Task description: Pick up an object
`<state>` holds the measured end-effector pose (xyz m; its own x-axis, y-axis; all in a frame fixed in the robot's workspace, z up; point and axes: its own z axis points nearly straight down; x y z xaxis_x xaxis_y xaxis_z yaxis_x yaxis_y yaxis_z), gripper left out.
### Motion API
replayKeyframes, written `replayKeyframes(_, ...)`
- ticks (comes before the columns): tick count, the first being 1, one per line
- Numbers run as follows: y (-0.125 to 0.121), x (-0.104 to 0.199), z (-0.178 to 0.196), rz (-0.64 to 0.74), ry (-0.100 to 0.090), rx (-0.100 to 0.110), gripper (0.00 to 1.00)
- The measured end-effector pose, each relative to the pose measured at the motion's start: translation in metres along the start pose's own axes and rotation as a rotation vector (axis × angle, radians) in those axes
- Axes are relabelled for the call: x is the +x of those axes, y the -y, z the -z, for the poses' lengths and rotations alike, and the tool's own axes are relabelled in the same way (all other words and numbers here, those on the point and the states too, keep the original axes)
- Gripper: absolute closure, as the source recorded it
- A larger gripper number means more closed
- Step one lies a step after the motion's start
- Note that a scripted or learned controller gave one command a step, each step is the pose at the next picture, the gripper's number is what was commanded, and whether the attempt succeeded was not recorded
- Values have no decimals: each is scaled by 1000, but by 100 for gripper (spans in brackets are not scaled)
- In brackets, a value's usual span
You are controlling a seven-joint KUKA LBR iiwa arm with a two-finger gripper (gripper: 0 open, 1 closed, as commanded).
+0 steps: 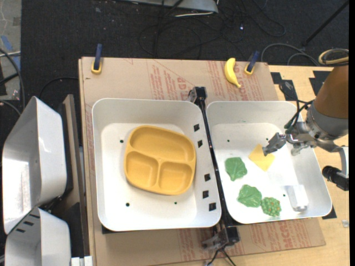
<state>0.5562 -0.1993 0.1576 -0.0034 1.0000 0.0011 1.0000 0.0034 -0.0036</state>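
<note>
The right bin (pixel 244 112) holds several small items. A flat yellow wedge (pixel 262 159) lies near its middle, a green leafy piece (pixel 236 168) sits to the wedge's left, and a second green piece (pixel 249 195) lies nearer the front. A bumpy green cluster (pixel 270 206) and a small white block (pixel 297 197) rest by the front right corner. My gripper (pixel 285 144) hangs over the bin's right side, just above and right of the yellow wedge. Its fingers are spread open, with nothing between them.
A yellow divided tray (pixel 161 159) fills the middle of the left bin (pixel 108 148). A toy banana (pixel 233 72) lies on the cardboard behind the right bin, beside a blue clamp (pixel 252 61). White tubs (pixel 30 148) stand off the bench's left.
</note>
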Motion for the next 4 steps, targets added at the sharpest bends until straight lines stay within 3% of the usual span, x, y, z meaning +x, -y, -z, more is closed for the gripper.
replayKeyframes(1, 1, -10, -51, -6, 0, 0, 0)
replayKeyframes(2, 1, -9, -66, -5, 1, -2, 0)
replayKeyframes(3, 0, -9, -55, -4, 2, -5, 100)
replayKeyframes(4, 7, -17, -3, -6, 4, -8, 100)
